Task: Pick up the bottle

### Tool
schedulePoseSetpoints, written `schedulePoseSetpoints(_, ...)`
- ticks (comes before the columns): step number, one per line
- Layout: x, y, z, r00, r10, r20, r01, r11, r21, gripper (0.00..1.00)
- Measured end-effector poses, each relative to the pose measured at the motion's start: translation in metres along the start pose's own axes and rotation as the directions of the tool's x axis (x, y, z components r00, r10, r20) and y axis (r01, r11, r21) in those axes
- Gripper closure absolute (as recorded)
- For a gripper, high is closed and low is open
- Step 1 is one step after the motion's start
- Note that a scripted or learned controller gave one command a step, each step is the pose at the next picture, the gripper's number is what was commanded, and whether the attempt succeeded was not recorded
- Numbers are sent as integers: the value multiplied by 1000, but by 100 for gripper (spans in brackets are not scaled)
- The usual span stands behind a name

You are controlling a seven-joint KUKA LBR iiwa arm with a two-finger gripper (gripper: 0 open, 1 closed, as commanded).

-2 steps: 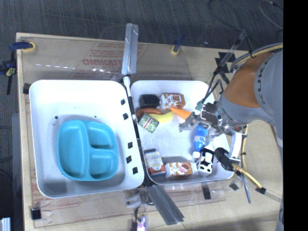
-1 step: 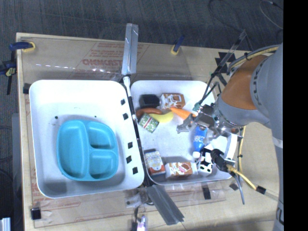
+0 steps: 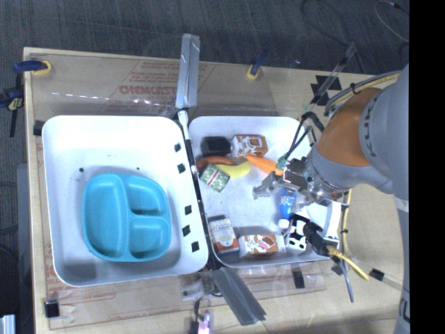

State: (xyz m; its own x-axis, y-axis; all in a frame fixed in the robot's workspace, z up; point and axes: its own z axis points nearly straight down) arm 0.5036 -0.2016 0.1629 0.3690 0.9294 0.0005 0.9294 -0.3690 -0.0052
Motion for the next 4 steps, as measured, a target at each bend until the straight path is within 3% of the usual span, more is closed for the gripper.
schedulePoseSetpoints(1,9,24,5,1000,2,0,-2,1000,-2,0)
schedulePoseSetpoints(2,13,23,72,1000,12,-1,-12,1000,0,0)
schedulePoseSetpoints(3,47,85,-30,996,91,0,-91,996,-3,0)
schedulePoseSetpoints(4,25,43,72,996,84,1,-84,996,1,0)
